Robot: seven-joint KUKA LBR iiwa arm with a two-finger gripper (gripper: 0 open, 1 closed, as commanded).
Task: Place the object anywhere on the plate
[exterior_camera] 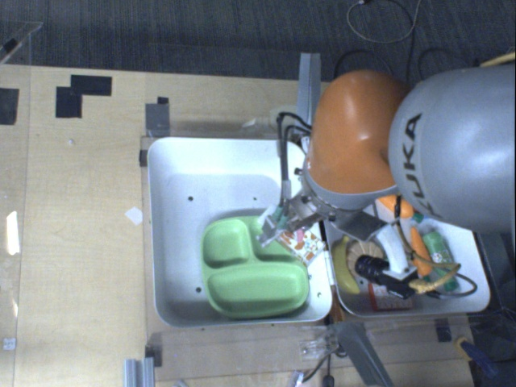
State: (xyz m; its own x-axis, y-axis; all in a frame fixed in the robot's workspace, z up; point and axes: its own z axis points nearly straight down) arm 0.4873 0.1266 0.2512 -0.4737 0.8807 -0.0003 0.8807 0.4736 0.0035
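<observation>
Robotics lab: KUKA arm (419,151), wooden bench (72,240) (taped markers), white bins (173,216).

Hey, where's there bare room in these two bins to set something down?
Left bin: bare floor across its upper half and along the left wall beside the green plate. It is crowded at the plate's upper right, where the gripper hangs over a small packet. Right bin: cluttered under the arm.

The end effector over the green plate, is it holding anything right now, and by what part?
Cannot be told. The end effector is at the green plate's right edge, beside a small colourful packet, but no grip shows.
</observation>
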